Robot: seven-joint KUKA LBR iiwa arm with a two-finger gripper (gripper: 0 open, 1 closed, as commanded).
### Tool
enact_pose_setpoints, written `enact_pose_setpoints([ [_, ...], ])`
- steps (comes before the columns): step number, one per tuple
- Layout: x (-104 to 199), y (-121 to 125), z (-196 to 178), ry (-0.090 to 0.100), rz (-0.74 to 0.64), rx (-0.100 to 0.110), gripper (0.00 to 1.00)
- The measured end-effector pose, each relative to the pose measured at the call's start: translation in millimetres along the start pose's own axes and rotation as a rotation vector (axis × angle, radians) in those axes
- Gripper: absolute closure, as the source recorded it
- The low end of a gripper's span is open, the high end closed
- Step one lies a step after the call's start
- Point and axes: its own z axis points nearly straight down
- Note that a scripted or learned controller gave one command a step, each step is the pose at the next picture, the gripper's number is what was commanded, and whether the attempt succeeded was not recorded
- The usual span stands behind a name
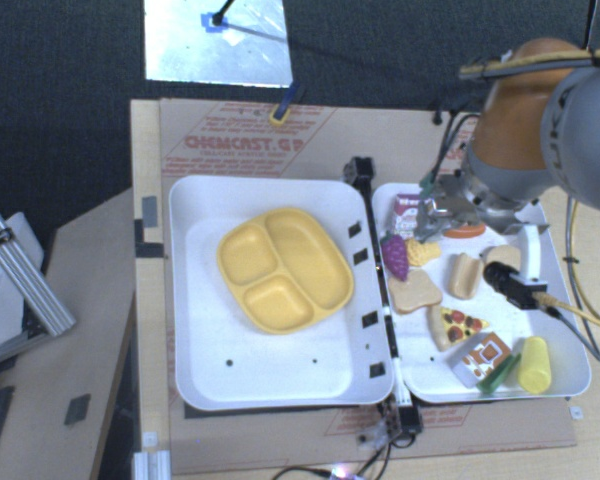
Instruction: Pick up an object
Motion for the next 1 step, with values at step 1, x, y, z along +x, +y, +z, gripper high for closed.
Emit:
enact_pose_setpoints([
  [1,22.8,44.4,-6.8,-0.001,0.0,-0.002,1.0],
])
